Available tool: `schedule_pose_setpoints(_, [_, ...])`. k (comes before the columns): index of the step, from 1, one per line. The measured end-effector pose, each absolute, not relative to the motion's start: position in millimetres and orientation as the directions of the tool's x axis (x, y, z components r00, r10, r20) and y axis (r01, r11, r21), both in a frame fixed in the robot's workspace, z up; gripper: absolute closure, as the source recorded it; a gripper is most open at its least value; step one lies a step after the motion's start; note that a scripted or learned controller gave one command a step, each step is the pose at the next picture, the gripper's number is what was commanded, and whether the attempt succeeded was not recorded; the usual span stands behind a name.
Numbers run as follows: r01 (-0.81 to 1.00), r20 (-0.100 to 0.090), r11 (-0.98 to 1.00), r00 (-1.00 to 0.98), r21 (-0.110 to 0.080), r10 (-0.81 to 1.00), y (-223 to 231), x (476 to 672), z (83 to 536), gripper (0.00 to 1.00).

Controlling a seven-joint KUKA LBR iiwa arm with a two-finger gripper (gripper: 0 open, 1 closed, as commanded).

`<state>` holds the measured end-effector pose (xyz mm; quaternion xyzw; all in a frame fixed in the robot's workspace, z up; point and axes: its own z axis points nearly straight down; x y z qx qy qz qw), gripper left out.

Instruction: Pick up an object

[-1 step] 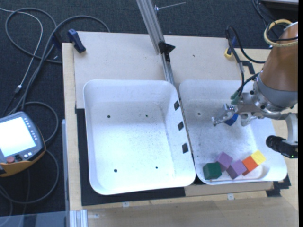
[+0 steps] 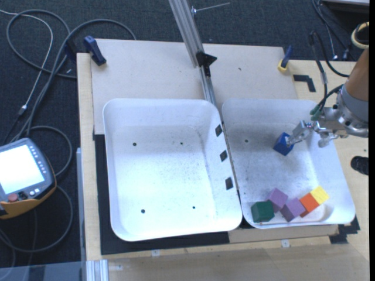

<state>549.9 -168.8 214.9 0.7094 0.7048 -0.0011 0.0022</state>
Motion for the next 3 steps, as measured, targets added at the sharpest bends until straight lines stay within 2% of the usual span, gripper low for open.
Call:
schedule_pose_setpoints(1, [1.0, 0.0, 0.003, -0.003, -0.003, 1.0, -162.8, 635.9, 108.5, 0.0])
schedule_pose_setpoints(2, [1.0, 0.002, 0.001, -0.001, -0.005, 1.0, -139.2, 603.1, 98.9, 0.0])
schedule_pose_setpoints(3, [1.0, -0.002, -0.004, 0.004, 0.001, 1.0, -190.3, 595.2, 100.1, 0.0])
